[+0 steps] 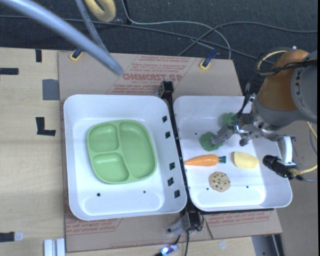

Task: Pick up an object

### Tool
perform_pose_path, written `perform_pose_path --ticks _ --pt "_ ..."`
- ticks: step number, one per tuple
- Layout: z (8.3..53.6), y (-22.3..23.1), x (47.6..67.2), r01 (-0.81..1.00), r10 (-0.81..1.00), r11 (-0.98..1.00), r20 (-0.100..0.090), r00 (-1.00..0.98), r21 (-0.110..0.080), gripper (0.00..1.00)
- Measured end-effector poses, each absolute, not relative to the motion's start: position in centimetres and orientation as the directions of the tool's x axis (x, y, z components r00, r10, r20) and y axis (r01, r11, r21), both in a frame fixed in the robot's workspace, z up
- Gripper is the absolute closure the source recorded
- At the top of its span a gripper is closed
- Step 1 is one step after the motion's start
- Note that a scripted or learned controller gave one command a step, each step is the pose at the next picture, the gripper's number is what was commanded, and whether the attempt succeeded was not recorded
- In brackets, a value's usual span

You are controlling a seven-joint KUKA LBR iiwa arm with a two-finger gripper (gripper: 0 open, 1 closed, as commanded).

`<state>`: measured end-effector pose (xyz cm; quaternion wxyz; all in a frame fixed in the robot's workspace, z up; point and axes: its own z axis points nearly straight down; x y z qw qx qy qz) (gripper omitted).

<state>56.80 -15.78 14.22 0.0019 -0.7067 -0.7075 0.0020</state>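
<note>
In the right bin (256,196) lie a green broccoli-like piece (206,141), an orange carrot (202,161), a round chocolate-chip cookie (219,181) and a pale yellow piece (245,160). My gripper (232,137) is low over the upper middle of this bin, open. Its left finger (220,136) points at the right edge of the green piece and looks to touch it. The other finger (244,139) stands above the yellow piece. Nothing sits between the fingers.
The left bin (77,191) holds a green divided plate (121,151). The grey and orange arm (280,89) covers the right bin's upper right corner. A black divider (173,143) runs between the bins. Cables cross the dark floor behind.
</note>
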Motion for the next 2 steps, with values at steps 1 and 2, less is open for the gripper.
perform_pose_path --ticks 1,2 --pt "8.8 -15.7 56.7 1.0 1.0 0.001 0.0 -0.001 -0.005 0.0" --pt "10.1 -15.7 56.8 1.0 1.0 0.003 0.0 -0.003 -0.003 1.0"
